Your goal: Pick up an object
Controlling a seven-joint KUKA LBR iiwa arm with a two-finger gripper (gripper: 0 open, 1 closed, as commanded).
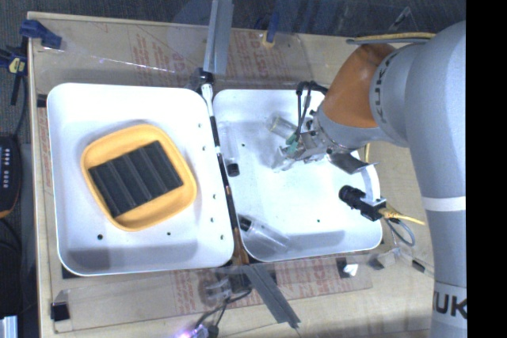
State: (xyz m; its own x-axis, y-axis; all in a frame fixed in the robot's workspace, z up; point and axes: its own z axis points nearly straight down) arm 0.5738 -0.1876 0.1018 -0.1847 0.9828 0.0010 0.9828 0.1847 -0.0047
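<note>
Yellow plastic frames the one big thing on the bench: a rounded tray [139, 175] with a dark ribbed middle, lying flat in the left bin [67, 111] and turned a little askew, its long side running from about ten o'clock to four o'clock. It sits near the centre of that bin, apart from every wall.

Just beside it, at three o'clock, lies the right bin [261, 245], the two rims touching along a dark seam. A small dark piece [232, 169] rests on the floor of this bin close to the seam.

Grey and bulky, the arm [432, 115] comes in from three o'clock, its orange band [354, 91] hanging over the right bin's upper part. The gripper [295, 148] is low over the middle of the right bin, pointing toward nine o'clock. Whether its fingers are parted or closed cannot be told, as they blur into pale metal and a greenish bit. The tray lies well apart from it, at about nine o'clock, untouched.
</note>
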